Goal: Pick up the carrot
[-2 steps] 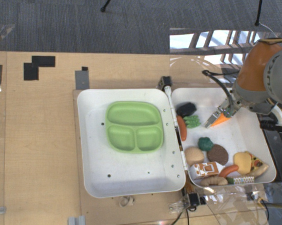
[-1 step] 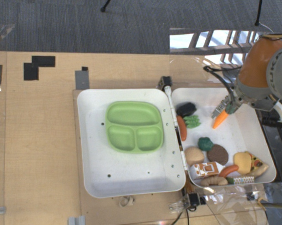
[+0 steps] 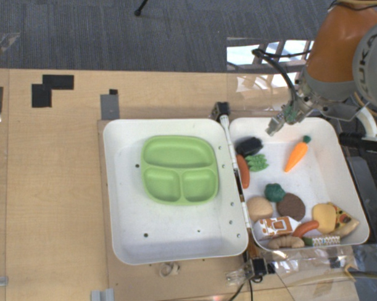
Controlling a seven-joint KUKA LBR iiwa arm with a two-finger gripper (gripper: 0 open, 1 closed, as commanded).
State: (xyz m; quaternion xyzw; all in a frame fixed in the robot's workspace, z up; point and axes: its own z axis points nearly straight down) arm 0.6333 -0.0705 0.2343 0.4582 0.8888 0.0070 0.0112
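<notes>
So the carrot (image 3: pixel 296 155) is lying in the right bin (image 3: pixel 336 132), up in the far half, tilted with its green top pointing toward the back right corner and nothing touching it. The end effector (image 3: pixel 280 121) sits just above the back rim of that bin, off to the carrot's left and apart from it; it's small and blurry, so there's honestly no telling how wide it is, and nothing can be made out in its grip. The arm (image 3: pixel 345 42) with its orange band comes in from the upper right. Rest of the right bin is pretty crowded: a black thing (image 3: pixel 249 144) and a bit of green leafy stuff (image 3: pixel 257 162) near the left wall, a sausage-looking piece (image 3: pixel 243 170) along the divider, then a dark green lump (image 3: pixel 275 192), a brown disc (image 3: pixel 292 206) and more toy food toward the front. The left bin (image 3: pixel 130 241) on the desk (image 3: pixel 48 201) holds a green divided plate (image 3: pixel 179 169)
</notes>
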